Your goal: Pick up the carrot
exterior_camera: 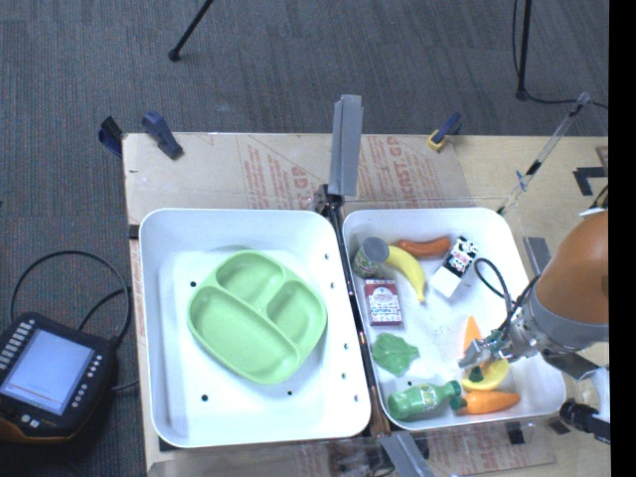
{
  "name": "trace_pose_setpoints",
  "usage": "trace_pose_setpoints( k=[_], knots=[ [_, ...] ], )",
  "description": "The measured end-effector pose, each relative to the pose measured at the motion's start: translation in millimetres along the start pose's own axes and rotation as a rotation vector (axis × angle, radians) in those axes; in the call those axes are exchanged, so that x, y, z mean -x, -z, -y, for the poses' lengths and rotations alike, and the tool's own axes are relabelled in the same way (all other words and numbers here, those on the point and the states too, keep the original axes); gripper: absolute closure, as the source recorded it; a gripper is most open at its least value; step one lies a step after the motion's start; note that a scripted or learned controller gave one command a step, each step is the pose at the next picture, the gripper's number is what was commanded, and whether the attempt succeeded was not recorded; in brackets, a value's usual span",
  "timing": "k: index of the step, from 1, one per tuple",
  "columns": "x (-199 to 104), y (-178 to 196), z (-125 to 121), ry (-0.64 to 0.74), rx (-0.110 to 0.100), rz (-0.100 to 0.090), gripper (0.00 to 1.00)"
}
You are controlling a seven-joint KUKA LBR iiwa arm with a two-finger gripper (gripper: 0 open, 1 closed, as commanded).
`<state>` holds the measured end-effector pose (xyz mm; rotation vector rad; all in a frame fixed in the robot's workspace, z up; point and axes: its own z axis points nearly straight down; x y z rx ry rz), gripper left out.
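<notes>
On the floor at far left lies a control pendant (50,374), off the surface (248,167) and out of the arm's way. The left bin (159,266) carries a green divided plate (258,316) lying flat near its middle, with bare white floor all around it, so it looks like the roomier of the two bins. The right bin (497,222) is the crowded one. A tin (371,256), a banana (407,269) and a red card box (384,301) sit by its left wall, a reddish-orange piece (425,247) and a small black-and-white carton (457,264) lie toward the back, and a green leaf (395,353) lies just behind a green bottle (422,400) that rests on its side against the front wall. The carrot (490,402) I take to be the tapered orange piece lying flat along the front wall, just beside the bottle's cap. A slimmer orange wedge (470,334) lies a little further back and could be taken for it. Between the two sits a yellow piece (487,375), close to the carrot and perhaps touching it. The tool (487,353) hangs low over that yellow piece, reaching in from the right on the grey arm (571,301); whether it is apart or together I cannot tell, and nothing shows clamped in it. The front wall and the bottle box the carrot in, so the freest approach is probably straight down, gripping across its width.
</notes>
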<state>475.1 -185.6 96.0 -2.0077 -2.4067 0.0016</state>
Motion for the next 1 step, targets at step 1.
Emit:
trace_pose_setpoints(
  k=[1],
  knots=[
    [-65.3, 119.5, -67.9, 0.121, 0.003, 0.004, 1.00]
  ],
)
